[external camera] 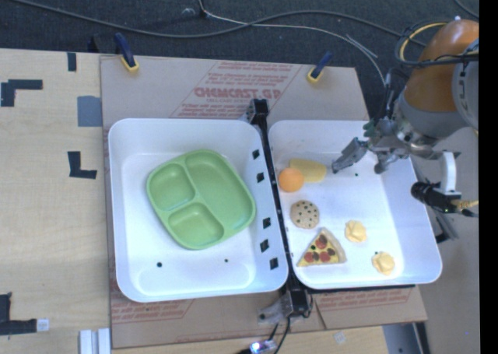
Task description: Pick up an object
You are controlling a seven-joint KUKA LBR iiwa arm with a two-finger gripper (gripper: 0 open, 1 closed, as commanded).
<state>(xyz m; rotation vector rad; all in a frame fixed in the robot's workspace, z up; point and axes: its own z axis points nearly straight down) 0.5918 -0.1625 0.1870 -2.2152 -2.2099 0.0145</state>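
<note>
The right bin [405, 212] holds an orange ball [290, 180] touching a yellow oblong piece [309, 170], a round cookie [304, 214], a pizza slice [320, 250] and two small yellow pieces [355, 231] [383, 263]. My gripper [364, 157] hangs over the upper part of this bin, right of the yellow oblong piece. Its two fingers are spread apart with nothing between them.
The left bin [128, 189] holds a green divided plate [201, 198]. A black divider [268, 189] runs between the bins. Two clamps [124, 55] [318, 69] pin the cardboard at the back. Cables cross the dark floor behind.
</note>
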